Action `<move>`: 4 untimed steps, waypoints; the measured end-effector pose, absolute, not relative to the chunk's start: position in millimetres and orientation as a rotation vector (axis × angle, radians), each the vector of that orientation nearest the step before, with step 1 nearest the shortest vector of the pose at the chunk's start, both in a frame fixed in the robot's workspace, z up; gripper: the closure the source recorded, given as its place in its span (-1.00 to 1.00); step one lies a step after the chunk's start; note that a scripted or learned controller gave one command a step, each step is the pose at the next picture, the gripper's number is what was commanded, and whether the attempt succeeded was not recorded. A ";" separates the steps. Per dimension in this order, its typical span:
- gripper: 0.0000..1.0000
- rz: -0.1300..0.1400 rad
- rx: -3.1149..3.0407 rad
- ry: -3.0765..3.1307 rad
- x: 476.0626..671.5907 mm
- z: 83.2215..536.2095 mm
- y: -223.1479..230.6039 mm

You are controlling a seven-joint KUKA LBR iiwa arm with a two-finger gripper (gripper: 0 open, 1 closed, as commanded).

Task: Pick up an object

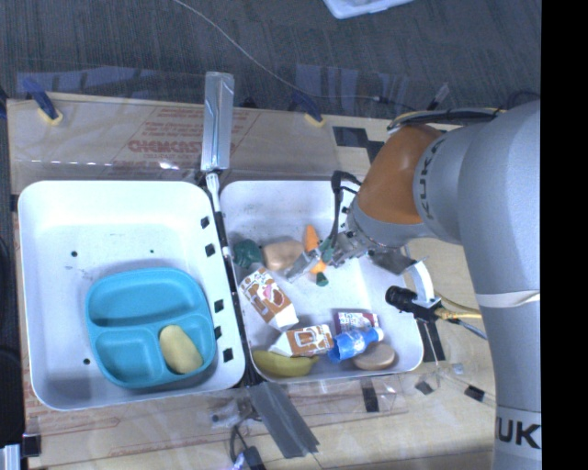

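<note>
My gripper [317, 260] is down in the right bin [276, 197], at the orange carrot [312, 240]; I cannot tell whether it grips it; a tan potato [282, 252] lies just beside; the left bin [55, 229] holds a blue tray [138, 294].

Dark grey carpet [110, 32] runs across the top, with a thin cable [241, 46] trailing over it and something white [363, 7] at the upper edge. The bench [276, 124] is light wood under a clear sheet with red print — blue clips [41, 101] at the corners.
</note>
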State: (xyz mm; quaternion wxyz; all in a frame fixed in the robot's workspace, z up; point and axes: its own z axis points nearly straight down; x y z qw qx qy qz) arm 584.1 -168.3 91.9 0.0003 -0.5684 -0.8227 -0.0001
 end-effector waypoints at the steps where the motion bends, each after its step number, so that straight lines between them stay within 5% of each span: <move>1: 1.00 0.001 -1.779 -2.588 584.6 102.0 -168.0; 2: -1.00 0.002 -1.779 -2.588 584.4 101.8 -168.1; 3: 1.00 0.001 -1.774 -2.592 585.1 112.2 -167.7; 4: 1.00 -0.004 -2.045 -2.389 572.4 212.7 -119.6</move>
